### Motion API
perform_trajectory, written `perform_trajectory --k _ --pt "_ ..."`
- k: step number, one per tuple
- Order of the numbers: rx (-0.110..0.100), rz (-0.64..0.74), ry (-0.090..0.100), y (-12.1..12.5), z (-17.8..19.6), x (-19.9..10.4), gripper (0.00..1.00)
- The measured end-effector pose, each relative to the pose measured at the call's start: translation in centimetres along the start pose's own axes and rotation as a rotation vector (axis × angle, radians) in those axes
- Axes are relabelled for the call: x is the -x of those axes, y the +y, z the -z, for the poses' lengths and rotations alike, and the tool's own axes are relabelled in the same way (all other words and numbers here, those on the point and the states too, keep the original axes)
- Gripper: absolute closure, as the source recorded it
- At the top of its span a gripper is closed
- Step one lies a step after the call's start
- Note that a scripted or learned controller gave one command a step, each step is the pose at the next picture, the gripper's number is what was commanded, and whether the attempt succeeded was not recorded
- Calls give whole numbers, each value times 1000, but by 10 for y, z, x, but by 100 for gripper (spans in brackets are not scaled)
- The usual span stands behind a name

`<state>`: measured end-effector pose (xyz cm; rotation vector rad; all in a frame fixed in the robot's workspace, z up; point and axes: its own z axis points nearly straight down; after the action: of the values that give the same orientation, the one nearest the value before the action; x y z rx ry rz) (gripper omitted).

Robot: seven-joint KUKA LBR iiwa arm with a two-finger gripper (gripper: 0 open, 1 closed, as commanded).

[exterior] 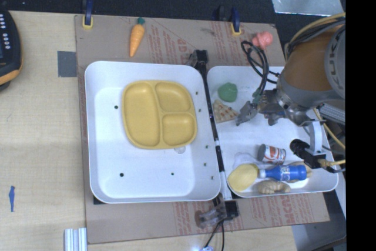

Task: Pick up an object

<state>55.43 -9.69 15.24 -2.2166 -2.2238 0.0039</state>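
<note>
My gripper (256, 119) hangs over the middle of the right bin (329, 185), open, with nothing between its fingers. One fingertip (242, 119) lies just right of a tan waffle-like piece (223, 110). A green lump (228, 91) sits at the bin's back left. Along the front lie a small red-and-white can (273, 154), a yellow lemon-like piece (242, 177), a blue bottle (286, 173) and a beige lump (270, 187). The grey and orange arm (311, 70) covers the bin's right side.
The left bin (103, 173) holds a yellow divided plate (158, 113). On the board behind the bins lie a toy carrot (136, 37) and a pink object (262, 39). Black cables (257, 62) loop near the wrist. A dark handset (8, 47) rests at the bench's left edge.
</note>
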Motion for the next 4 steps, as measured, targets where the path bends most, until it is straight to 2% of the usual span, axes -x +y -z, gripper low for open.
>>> perform_trajectory --k 1,2,3,4 --pt "-5 -2 1 -45 -64 62 0" --pt "0 3 -1 -43 -51 61 100" --pt "0 3 -1 -43 -51 61 0" --pt "-3 -4 2 -81 -62 96 0"
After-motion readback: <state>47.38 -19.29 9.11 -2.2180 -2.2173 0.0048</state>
